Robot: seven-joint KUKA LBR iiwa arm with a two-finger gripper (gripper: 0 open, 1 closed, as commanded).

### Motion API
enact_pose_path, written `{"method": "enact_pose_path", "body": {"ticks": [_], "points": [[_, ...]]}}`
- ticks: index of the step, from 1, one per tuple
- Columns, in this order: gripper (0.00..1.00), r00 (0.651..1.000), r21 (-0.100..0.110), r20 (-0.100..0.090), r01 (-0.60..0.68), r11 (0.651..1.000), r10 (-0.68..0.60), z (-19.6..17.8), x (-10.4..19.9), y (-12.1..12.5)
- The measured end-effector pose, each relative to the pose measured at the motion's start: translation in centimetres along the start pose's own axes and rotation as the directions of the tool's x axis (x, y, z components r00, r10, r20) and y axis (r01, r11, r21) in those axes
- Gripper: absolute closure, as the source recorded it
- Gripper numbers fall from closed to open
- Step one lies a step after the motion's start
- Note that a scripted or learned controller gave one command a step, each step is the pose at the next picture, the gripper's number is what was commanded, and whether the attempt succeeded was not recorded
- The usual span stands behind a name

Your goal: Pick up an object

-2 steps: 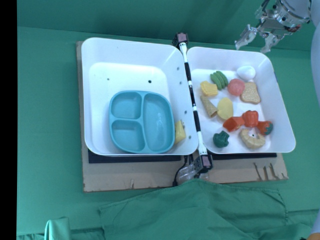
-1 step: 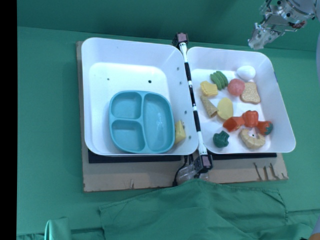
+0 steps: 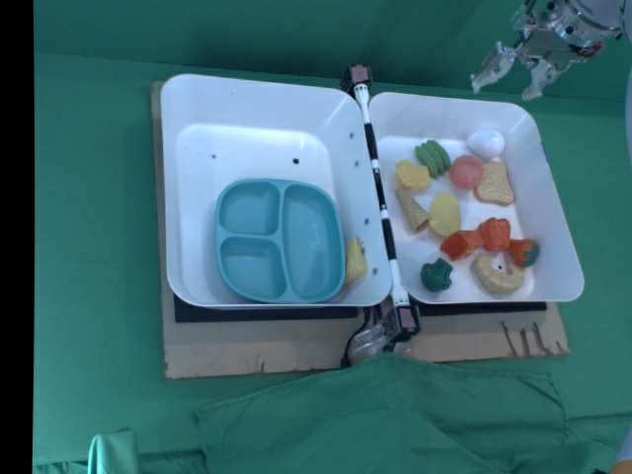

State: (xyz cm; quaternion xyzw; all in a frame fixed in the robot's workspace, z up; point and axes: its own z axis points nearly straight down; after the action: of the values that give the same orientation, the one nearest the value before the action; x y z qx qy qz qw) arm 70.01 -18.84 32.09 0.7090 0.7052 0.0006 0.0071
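Left bin (image 3: 197, 107) holds blue divided plate (image 3: 281, 240), yellow piece (image 3: 355, 261) wedged at its right edge. Right bin (image 3: 553, 255) — toy food scattered: white egg (image 3: 485, 143), green pods (image 3: 433, 155), bread slice (image 3: 495, 183), broccoli (image 3: 435, 276). My jaws (image 3: 512, 75) hang above right bin's far corner — spread wide, holding nothing.
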Motion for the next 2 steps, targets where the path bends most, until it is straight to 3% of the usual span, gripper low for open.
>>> {"method": "enact_pose_path", "body": {"ticks": [1, 2], "points": [[0.00, 1.000, 0.012, -0.007, -0.002, 1.000, 0.002, 1.9, 0.0, -9.3], [0.00, 1.000, 0.009, -0.006, 0.003, 1.000, -0.003, 6.1, 0.1, -6.4]]}}
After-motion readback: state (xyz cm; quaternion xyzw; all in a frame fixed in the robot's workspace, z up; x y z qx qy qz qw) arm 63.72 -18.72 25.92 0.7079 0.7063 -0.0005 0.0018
